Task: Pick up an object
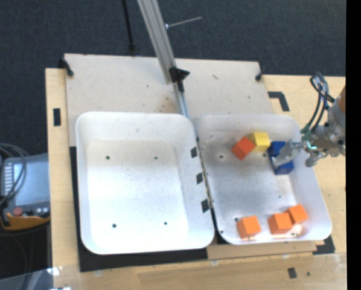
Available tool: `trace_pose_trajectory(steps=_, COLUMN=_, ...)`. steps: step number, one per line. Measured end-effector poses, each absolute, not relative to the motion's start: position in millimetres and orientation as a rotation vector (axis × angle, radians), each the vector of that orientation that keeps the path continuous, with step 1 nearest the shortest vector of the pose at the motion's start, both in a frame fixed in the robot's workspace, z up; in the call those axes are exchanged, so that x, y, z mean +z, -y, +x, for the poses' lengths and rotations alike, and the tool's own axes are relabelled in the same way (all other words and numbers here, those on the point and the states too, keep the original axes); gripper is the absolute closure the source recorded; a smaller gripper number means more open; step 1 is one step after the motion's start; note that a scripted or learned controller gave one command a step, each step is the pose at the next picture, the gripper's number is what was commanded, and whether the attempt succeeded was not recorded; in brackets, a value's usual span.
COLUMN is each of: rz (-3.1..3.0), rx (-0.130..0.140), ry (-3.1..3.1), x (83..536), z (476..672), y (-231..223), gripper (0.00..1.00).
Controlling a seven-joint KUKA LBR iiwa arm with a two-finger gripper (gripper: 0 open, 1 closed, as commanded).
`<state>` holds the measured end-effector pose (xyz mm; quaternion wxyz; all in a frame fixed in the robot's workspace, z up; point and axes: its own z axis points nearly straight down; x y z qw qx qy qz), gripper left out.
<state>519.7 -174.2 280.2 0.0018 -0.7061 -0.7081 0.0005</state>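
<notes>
White plastic makes up both shallow bins on your table (241,71): the left bin (87,180) and the right bin (310,189), set side by side with a narrow seam between them.

From the camera view, your candidates all sit in the right bin. Near its far side an orange cube (244,147) touches a yellow cube (261,140), and just beside those, toward the arm, lies a blue block (281,157). Along the near wall sit three more orange cubes: one (249,226) alone, and a pair, (280,222) and (298,213), close together in the corner.

Your arm reaches in from the right, and the end effector (287,153) sits right at the blue block, with a grey fingertip overlapping the block's upper edge. Whether the fingers are apart or together you cannot tell from this angle, nor whether the block lies between them, so do not count it as held.

You look to be at the grasp step, with the blue block as the likely target. The next move calls for the fingers to straddle the block squarely, close firmly, then lift straight up. The yellow cube close alongside leaves little room on that side, so a skewed approach could nudge the neighbours or push the block away.
</notes>
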Motion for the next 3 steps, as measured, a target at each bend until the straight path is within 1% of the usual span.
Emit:
trace_pose_trajectory(steps=1, rz=-2.220, rx=-0.002, ry=2.224, x=283, z=520.4, y=174, gripper=0.00)
trace_pose_trajectory(steps=2, rz=-2.222, rx=0.006, ry=2.217, x=221, z=521.0, y=170, gripper=0.00)
trace_pose_trajectory(steps=3, rz=-2.225, rx=0.006, ry=2.215, x=165, z=523.5, y=162, gripper=0.00)
